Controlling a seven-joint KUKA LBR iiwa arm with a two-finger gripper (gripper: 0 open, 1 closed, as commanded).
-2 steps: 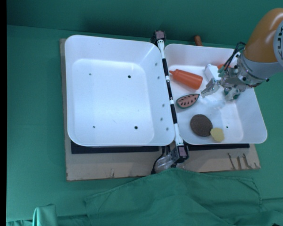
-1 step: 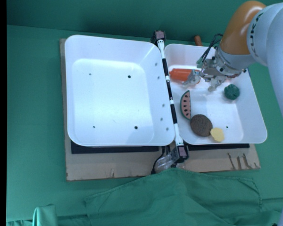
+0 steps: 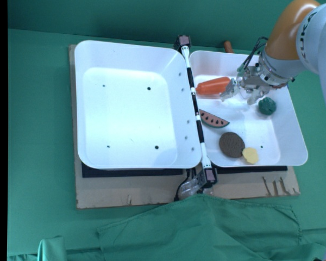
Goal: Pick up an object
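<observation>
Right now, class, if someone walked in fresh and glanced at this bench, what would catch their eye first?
The grey arm with its orange band reaches in from the right, its hand low over the right bin. Beside the hand lies an orange carrot, with a watermelon slice, a brown disc, a yellow piece and a green ball scattered nearby. The left bin shows bare white.

no readable text, labels, brands or numbers anywhere
</observation>
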